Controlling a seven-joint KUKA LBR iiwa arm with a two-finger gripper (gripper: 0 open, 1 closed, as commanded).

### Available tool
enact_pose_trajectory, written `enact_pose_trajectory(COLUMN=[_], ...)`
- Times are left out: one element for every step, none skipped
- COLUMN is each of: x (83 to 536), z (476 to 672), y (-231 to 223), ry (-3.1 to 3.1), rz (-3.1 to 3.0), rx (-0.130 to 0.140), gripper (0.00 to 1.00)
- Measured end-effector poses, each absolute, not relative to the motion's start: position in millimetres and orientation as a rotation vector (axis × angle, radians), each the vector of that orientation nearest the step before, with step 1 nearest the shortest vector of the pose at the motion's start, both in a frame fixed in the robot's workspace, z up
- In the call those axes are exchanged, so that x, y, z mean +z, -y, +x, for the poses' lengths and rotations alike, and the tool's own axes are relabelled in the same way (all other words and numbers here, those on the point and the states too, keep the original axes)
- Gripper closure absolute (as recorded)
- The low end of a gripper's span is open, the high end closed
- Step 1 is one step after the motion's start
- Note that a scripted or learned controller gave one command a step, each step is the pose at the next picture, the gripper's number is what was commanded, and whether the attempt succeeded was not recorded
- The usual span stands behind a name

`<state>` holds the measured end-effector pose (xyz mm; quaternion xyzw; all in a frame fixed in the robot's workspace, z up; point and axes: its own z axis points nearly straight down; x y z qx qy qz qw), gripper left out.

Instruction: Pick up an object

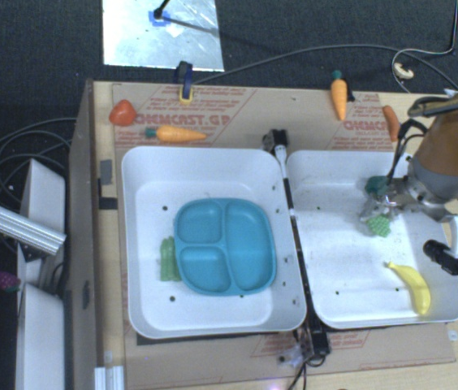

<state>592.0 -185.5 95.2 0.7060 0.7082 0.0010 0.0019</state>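
Green toy (380, 226) lies just under the gripper (378, 208), whose jaw opening I cannot tell.

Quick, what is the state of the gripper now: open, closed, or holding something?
Gripper: cannot be told; it is low in the right bin, at a green object.

A sky-blue divided plate (224, 246) with a pale green item (167, 260) beside it sits in the white left bin (144, 185); lower right, a yellow banana (412, 285) and green object (380, 226) mark the white right bin (326, 177).
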Motion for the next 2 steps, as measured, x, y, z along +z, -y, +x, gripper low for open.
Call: enact_pose_trajectory(x=[155, 185], z=[605.3, 590.9], y=[128, 79], ry=[-2.225, -2.226], rz=[2.215, 2.215], rx=[0.004, 0.003], gripper=[1.00, 1.00])
